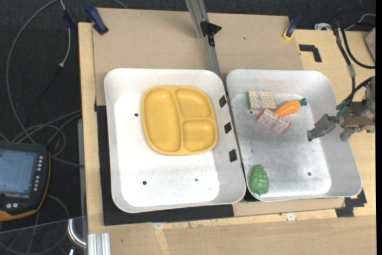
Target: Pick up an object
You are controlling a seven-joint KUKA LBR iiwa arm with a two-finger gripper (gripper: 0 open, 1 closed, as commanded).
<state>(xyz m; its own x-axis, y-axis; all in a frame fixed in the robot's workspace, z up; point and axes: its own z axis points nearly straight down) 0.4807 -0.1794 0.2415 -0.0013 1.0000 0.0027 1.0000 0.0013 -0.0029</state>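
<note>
The gripper (327, 127) hung at the right bin's (298, 179) right edge, fingers spread, holding nothing; the toy carrot (289, 107) lay just left of it, on two packets (267, 109).

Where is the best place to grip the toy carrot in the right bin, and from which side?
Grip the carrot across its orange middle, from above. It lies flat, tilted, resting against a packet, so closing across its narrow width looks safest.

Tan bench (149, 39), two white bins (125, 188)
</note>
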